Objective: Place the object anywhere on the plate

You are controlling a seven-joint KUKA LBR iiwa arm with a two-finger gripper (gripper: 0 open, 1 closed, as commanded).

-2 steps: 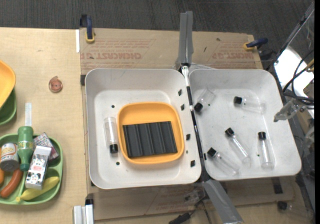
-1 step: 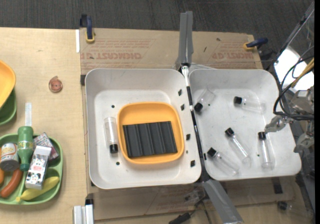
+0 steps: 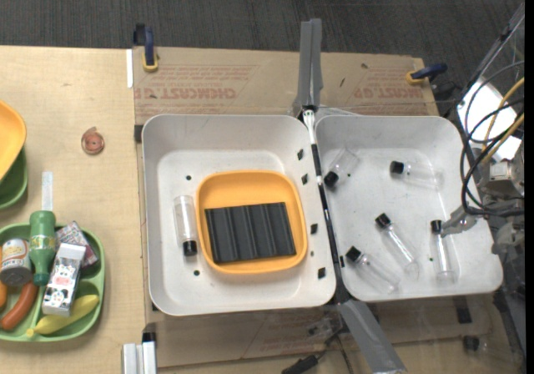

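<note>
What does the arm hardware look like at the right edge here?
Grey, metallic end effector, blurry at this size. Black and yellow cables loop above it, next to a bright white housing. I can't make out any markings or labels.

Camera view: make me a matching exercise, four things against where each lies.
Things:
1. orange plate
2. black grooved block
3. vial beside the plate
4. green tray

Places:
A. on the bench, left of both bins
B. left bin floor, left of the plate
C. middle of the left bin
D. on the plate

Pairs: 1-C, 2-D, 3-B, 4-A
</note>
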